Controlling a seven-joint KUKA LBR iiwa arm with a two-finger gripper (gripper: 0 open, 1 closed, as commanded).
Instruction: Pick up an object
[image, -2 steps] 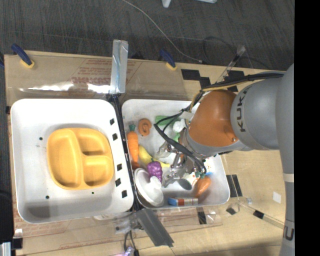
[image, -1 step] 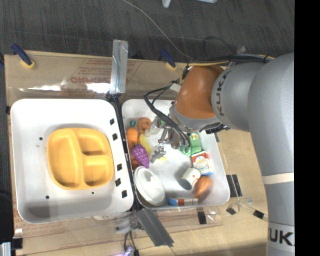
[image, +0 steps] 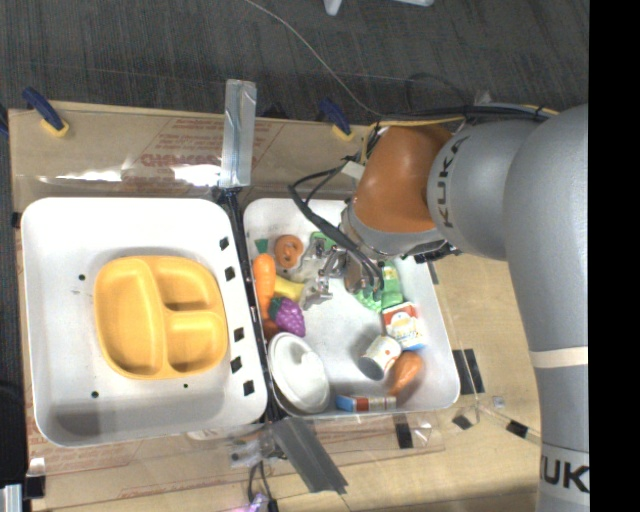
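The big grey arm with its orange band comes in from the right and bends down over the right-hand shallow white plastic bin, its wrist hanging above that bin's upper half. The left-hand shallow white plastic bin lies alongside, the two touching along their inner walls, and it bears a yellow plastic tray with three compartments in its middle.

Below the wrist the metal two-finger gripper points down and to the left into the right bin. How its jaws stand cannot be told: the metal parts blur together against the clutter, and nothing can be seen between them.

In the right bin, a white round bowl-like dish sits at the lower left corner. A long orange plastic carrot lies along the left wall, just left of the gripper. A green packet lies partly under the wrist, right of the gripper. A small bunch of purple plastic grapes lies just below the gripper, near its tip, with a small yellow piece between the grapes and the carrot. A brown round toy lies just above and left of the gripper. Further down are a red-and-white carton, a white cup on its side, an orange-brown egg-shaped thing and a slim blue-and-red marker-like stick along the lower wall.
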